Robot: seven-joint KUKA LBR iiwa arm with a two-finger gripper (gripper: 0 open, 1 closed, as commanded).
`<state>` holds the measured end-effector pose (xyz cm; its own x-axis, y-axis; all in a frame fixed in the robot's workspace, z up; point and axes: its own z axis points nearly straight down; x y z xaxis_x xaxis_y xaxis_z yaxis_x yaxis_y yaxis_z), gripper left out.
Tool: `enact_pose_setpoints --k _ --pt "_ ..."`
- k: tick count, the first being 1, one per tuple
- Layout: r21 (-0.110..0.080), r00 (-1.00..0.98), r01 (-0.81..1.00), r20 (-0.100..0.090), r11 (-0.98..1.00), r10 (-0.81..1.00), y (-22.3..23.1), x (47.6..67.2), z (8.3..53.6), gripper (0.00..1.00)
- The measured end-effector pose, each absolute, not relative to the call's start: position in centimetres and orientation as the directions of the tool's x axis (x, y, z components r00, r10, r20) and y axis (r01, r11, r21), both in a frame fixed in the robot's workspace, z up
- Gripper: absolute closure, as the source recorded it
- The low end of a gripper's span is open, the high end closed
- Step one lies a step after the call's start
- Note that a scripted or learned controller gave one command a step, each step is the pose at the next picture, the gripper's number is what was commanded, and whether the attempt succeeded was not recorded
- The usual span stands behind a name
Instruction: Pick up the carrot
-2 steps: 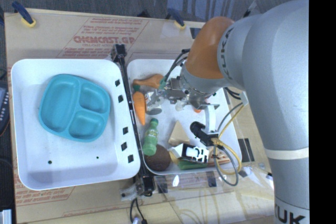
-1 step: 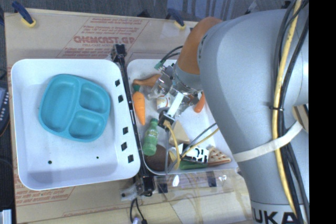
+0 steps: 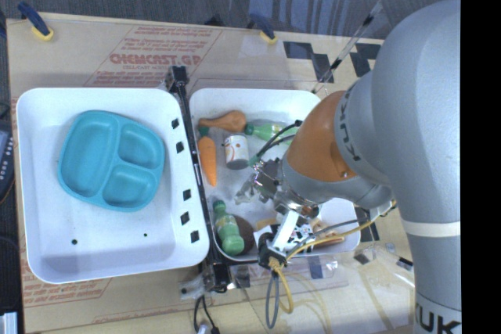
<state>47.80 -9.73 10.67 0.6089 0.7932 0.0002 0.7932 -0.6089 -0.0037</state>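
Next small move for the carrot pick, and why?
Probably shift the gripper toward the view's left until it is above the carrot. The carrot lies lengthwise along the left wall of the right bin, apart from the gripper, which sits nearer the bin's middle. A can stands close on the carrot's right, so approach with care.

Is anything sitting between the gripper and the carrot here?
Partly. A small can stands beside the carrot, on the side facing the gripper, level with its upper half. The bin floor beside its lower half looks bare.
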Motion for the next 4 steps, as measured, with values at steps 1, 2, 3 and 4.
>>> enact_pose_setpoints --k 1,2,3,4 --pt "-0.002 0.565 0.825 -0.003 -0.565 0.825 -18.8 50.1 18.8 0.0" --pt "-0.018 0.511 0.86 -0.003 -0.511 0.86 -12.6 54.8 11.8 0.0" --pt "-0.006 0.452 0.892 0.003 -0.452 0.892 -2.8 59.2 19.3 0.0" --pt "-0.006 0.281 0.96 -0.002 -0.281 0.96 -4.6 60.6 19.0 0.0"
